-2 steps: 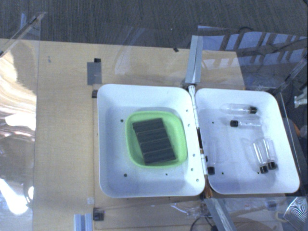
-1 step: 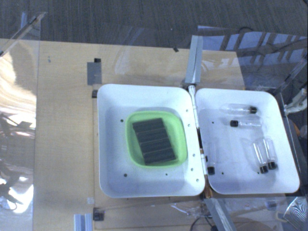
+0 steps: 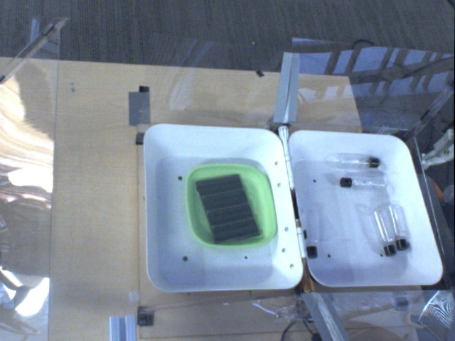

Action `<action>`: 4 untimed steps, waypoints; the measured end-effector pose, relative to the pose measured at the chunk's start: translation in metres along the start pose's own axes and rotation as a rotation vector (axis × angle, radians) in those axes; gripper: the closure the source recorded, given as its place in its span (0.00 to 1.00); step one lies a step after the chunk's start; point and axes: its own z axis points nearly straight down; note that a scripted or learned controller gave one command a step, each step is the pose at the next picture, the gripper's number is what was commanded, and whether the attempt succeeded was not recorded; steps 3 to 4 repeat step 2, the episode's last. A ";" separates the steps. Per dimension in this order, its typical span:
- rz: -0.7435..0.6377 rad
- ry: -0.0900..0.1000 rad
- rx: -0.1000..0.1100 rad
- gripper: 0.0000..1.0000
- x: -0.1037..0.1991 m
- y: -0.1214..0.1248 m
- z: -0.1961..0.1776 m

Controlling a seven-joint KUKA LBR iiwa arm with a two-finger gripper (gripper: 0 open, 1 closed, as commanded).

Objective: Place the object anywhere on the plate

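Wooden bench (image 3: pixel 85 212) on dark carpet (image 3: pixel 178 13), bearing two white bins.
The left bin (image 3: pixel 160 261) holds a green plate (image 3: pixel 193 190) with a dark ribbed block (image 3: pixel 227 208) lying flat on it; the right bin (image 3: pixel 323 261) holds four clear black-capped vials (image 3: pixel 391 226), scattered well apart from the plate.

plate (image 3: pixel 264 190): green, square, left bin | object (image 3: pixel 227 209): dark ribbed block, flat on plate, slightly skewed
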 end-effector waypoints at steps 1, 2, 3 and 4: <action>0.035 0.002 0.003 0.00 0.002 -0.001 0.109; 0.118 0.001 0.000 0.00 -0.002 0.000 0.062; 0.118 0.001 0.000 0.00 -0.002 0.000 0.062; 0.118 0.001 0.000 0.00 -0.002 0.000 0.062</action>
